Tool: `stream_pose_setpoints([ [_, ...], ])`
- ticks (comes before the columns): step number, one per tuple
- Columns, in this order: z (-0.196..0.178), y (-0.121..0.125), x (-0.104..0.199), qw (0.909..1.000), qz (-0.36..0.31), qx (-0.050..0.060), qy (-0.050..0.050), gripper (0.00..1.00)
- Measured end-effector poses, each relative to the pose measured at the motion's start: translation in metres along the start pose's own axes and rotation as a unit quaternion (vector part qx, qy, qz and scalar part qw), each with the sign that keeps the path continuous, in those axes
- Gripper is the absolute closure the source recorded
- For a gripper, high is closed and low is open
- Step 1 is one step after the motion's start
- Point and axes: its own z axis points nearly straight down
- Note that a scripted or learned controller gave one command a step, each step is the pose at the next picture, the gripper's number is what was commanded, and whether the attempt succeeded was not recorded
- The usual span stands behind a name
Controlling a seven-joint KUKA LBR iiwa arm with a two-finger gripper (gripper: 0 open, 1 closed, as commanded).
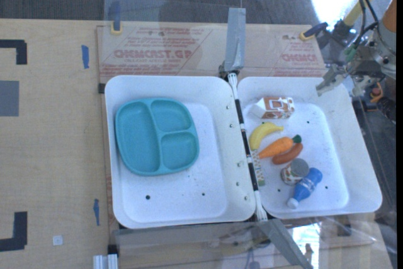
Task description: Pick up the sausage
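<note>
Sausage (288,154) lies mid right bin (362,164), touching the carrot (278,147) on its side nearer the can (295,172); bare floor toward the bin's right rim. Gripper (330,80) above far-right rim; opening cannot be told.

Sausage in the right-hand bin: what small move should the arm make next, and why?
Probably shift the gripper toward the view's lower left, to a spot above the sausage. The gripper is at the far corner of the right-hand bin, well away from the sausage, which lies mid-bin tight against the carrot, so it likely needs lining up before any descent.
</note>
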Motion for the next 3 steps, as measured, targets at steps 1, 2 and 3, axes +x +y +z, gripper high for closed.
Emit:
stream_pose_setpoints([
  [1,0.166,-0.013,0.036,0.9978,-0.066,0.000,0.000,0.00],
  [2,0.180,-0.057,0.065,0.9914,-0.131,-0.004,-0.001,0.00],
  [3,0.180,-0.126,0.073,0.9854,-0.170,-0.003,0.000,0.00],
])
